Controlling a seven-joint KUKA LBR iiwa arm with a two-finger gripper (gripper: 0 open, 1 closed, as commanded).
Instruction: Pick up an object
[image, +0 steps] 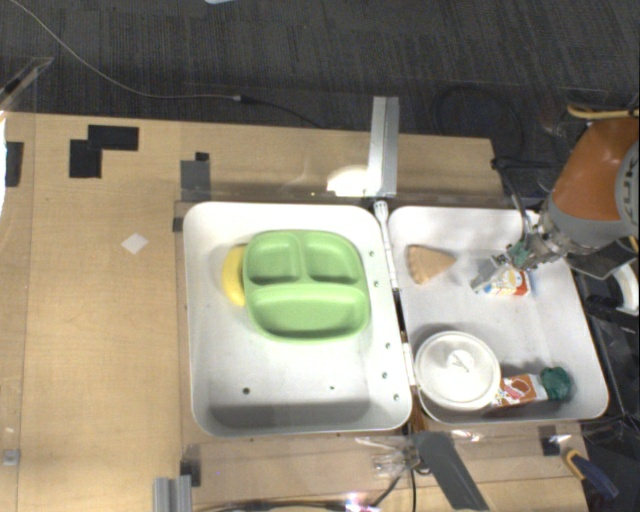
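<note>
the gripper (508, 262) hangs low in the right bin (575, 310), over a small white packet (503, 285), maybe touching it; whether it grips it, i cannot tell. left of it lies a tan wedge (429, 263), below it a white bowl (457, 368) and a bottle (530, 386).

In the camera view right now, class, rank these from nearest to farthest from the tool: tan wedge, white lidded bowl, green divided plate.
Measured from the tool:
1. Tan wedge, right bin, toward the divider.
2. White lidded bowl, right bin's front.
3. Green divided plate, left bin.
</note>
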